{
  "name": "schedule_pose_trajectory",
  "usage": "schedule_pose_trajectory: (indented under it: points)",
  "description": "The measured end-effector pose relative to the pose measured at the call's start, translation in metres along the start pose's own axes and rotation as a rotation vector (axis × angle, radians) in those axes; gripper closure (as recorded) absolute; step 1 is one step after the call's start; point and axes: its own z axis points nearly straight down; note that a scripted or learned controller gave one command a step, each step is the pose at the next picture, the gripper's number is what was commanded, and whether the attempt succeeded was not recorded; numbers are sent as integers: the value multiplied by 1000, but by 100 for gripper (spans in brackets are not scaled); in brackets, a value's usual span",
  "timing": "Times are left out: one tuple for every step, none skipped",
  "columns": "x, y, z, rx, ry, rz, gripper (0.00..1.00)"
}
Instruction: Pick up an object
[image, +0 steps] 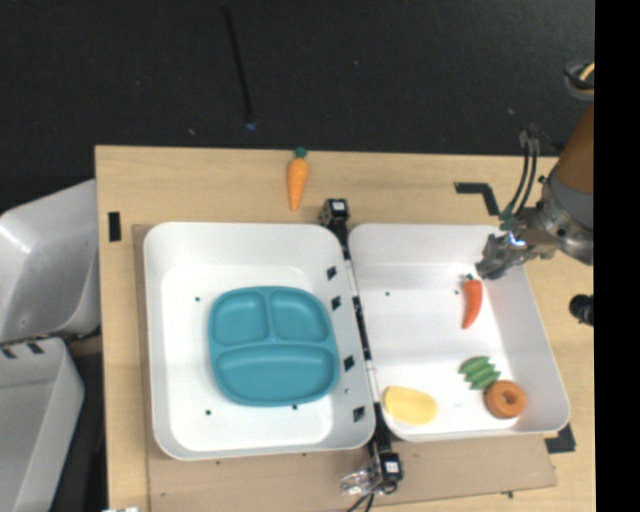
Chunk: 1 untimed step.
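In the right bin (420, 260) lie a red chili pepper (471, 303), a green pea pod (479, 373), an orange-brown donut (506, 399) and a yellow piece (410, 405). My gripper (497, 255) hangs over the bin's upper right part, just above and to the right of the pepper's stem end. Nothing shows between its fingers. An orange carrot (297, 180) lies on the bench beyond the bins.
The left bin (170, 260) holds a teal divided plate (272, 344). A black clip (335, 211) sits where the two bins meet at the back. White equipment (40, 270) stands left of the bench.
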Motion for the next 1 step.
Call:
schedule_pose_trajectory:
  points:
    - [56,11,12,5,2,-3,100]
